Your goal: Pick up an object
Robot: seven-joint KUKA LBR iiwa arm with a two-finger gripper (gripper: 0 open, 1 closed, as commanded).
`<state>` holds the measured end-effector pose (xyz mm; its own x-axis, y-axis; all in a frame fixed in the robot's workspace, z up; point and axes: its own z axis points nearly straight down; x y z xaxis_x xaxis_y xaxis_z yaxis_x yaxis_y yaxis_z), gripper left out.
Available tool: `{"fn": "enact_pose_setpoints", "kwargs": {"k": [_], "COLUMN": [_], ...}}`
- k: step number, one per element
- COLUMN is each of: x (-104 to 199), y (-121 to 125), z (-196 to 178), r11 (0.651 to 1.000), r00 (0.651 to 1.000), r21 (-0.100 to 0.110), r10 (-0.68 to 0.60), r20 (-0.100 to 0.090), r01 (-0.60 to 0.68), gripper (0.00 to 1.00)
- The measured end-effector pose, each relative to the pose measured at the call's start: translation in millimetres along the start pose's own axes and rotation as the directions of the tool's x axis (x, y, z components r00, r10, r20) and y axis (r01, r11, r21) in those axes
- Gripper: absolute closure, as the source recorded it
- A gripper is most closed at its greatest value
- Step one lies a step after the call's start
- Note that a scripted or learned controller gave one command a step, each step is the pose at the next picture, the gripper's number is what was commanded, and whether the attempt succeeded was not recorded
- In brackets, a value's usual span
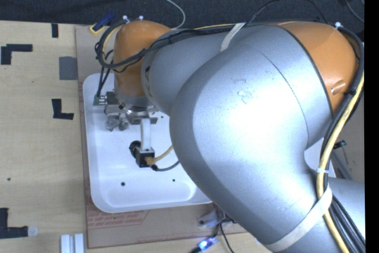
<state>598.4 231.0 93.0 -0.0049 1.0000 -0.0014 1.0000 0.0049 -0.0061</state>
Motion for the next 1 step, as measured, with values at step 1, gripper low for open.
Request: {"fn": "enact_pose_setpoints", "kwargs": {"k": [1], "x": [2.5], "y": [-59.6], "z": [-0.4], "r11": [1.000], "r00": [1.000], "r21": [0.002], "r10": [0.003], "r20": [0.000], "r01": [-0.003], "gripper": [1.00]}}
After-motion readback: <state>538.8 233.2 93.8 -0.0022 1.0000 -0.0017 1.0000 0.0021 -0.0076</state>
